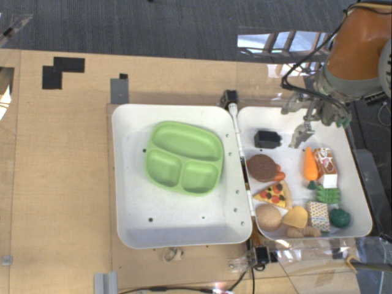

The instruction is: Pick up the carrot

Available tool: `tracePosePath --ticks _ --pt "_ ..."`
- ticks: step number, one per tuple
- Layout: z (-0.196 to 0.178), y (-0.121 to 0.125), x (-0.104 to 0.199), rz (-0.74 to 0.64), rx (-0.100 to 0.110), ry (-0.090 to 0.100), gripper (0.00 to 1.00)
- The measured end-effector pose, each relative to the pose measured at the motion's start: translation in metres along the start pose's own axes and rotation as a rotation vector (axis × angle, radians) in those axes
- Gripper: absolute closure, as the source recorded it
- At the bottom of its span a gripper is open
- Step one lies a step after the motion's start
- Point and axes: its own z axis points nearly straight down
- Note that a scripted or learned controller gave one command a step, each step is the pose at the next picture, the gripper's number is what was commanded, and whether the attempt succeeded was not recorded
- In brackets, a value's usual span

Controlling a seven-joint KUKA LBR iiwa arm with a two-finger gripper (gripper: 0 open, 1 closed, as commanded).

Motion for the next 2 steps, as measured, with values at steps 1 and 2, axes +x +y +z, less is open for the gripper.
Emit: tracePosePath --ticks 1,2 --pt "0.106 -0.042 0.042 -0.031 0.002 -0.007 0.00" --pt "0.106 -0.082 0.098 0.097 0.000 -0.005 0.00"
